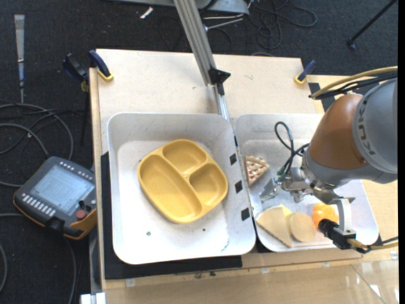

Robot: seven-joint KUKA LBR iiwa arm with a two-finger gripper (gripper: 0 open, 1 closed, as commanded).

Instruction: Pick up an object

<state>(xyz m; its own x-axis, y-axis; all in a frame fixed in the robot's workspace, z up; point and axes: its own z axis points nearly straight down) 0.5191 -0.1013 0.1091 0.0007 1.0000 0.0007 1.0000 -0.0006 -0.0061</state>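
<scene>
Pendant: we see it on the dark floor, off the bench's left edge, screen up.
Bench: pale top, with yellow clamps at its far corners.
Left bin: white and shallow, taking up the bench's left half.
Plate: yellow, three compartments, lying flat near the middle of the left bin, turned at a slant to its walls.
Pole: a metal bar running from the top edge down to the seam between the bins.
Right bin: white, touching the left bin along their shared wall.
Waffle: a brown gridded wedge near the right bin's left wall.
Pale pieces: flat, cream-coloured, along the right bin's near edge.
Orange piece: small, just beside the pale pieces.
Arm: it reaches in over the right bin.
Gripper: low over the right bin, between the waffle and the pale pieces; we cannot tell how its claw stands.
</scene>
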